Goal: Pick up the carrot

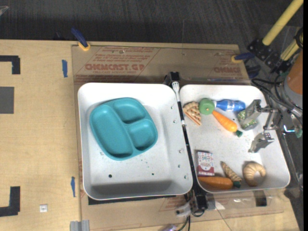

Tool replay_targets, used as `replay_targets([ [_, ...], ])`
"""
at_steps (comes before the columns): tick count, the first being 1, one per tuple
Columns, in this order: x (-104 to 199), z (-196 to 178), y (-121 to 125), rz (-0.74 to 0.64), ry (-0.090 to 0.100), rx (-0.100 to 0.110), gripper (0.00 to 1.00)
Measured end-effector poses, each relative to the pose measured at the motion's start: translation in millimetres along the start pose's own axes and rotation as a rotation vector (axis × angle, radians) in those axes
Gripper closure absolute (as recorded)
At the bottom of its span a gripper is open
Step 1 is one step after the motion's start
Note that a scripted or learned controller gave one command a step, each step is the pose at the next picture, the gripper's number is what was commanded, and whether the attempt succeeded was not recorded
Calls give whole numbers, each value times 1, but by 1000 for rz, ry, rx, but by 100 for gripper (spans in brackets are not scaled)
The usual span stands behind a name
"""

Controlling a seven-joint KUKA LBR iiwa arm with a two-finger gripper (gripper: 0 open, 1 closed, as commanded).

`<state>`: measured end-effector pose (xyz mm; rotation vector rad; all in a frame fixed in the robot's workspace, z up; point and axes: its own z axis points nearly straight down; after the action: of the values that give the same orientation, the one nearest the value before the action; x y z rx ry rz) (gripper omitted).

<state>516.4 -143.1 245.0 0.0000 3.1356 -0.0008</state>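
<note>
Carrot [225,121] lies in right bin [284,174], far half, beside green ball [207,106] and blue bottle [230,105] | gripper [262,124] just right of carrot, apart, jaws spread open, holding nothing | left bin [86,177] holds teal tray [123,127]

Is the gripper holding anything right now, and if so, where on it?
Nothing is held. The gripper hangs open over bare floor at the right side of the right bin, and the carrot lies apart, to its left.
</note>
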Motion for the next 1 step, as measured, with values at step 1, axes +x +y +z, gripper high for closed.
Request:
replay_targets([
  [1, -62, 146, -12, 5, -7, 2, 0],
])
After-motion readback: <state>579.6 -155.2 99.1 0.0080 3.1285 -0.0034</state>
